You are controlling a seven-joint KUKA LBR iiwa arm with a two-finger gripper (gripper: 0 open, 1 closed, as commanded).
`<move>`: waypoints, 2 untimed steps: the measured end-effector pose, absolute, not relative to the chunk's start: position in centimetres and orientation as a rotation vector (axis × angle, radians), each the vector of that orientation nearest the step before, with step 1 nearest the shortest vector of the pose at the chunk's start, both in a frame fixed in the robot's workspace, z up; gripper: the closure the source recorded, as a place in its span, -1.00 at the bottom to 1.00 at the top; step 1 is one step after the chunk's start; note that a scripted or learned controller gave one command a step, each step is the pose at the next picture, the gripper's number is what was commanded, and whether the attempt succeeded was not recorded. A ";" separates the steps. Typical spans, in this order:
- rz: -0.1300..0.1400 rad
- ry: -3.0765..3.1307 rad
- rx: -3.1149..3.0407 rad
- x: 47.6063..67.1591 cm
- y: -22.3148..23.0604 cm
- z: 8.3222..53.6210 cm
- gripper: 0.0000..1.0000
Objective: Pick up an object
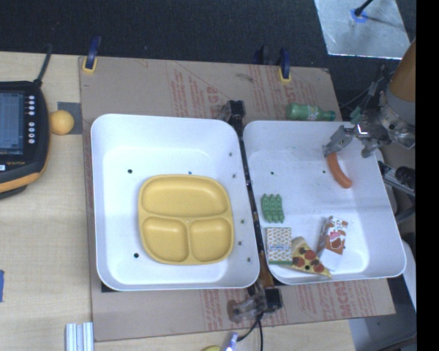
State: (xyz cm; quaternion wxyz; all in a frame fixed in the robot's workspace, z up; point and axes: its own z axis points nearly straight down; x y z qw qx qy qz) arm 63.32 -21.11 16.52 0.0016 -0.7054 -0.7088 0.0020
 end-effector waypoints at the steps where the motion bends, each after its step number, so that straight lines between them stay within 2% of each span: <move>1: 0.006 -2.227 -2.213 63.4 -21.2 17.7 1.00; 2: 0.006 -2.227 -2.213 63.4 -21.2 17.7 -1.00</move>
